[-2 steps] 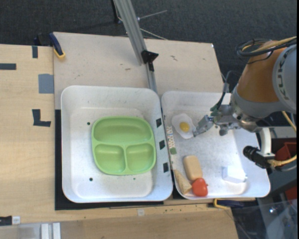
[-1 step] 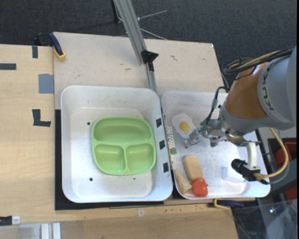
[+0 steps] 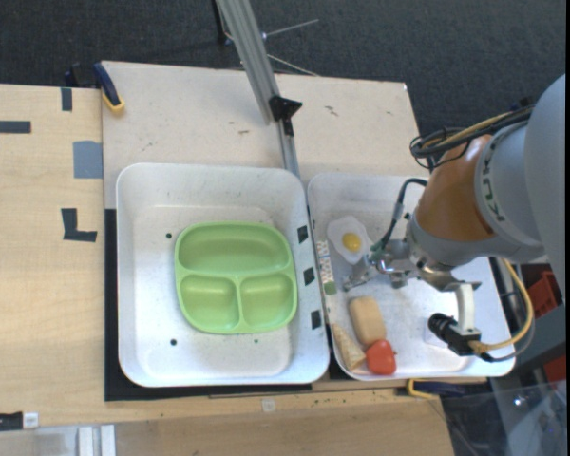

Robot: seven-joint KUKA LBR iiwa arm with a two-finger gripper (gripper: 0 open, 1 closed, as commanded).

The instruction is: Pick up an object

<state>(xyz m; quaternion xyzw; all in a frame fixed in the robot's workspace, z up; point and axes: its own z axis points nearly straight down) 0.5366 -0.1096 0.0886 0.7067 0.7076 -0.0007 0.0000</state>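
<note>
We see two bins: the left bin (image 3: 138, 255) carries one green tray (image 3: 236, 275) with three compartments, and the right bin (image 3: 484, 361) carries three small things, one fried egg (image 3: 348, 239) near its upper left, one bread roll (image 3: 366, 318) below that, and one red piece (image 3: 381, 357), perhaps a tomato or pepper, touching the roll's lower end near the bin's front wall. The gripper (image 3: 366, 272) hangs low in the right bin between the egg and the roll, close to both; we cannot tell its state from this slant, and we see nothing in it. We judge the roll the likeliest pick: it looks like a light, stiff toy food, smooth enough to slip, so we would take it across its short width at the middle, where its sides run nearly parallel. The egg lies flat and thin against the floor, which leaves little edge to catch, and we expect it to slide rather than lift. The red piece is round and small, sits close to the wall, and may roll away under an off-centre squeeze.
</note>
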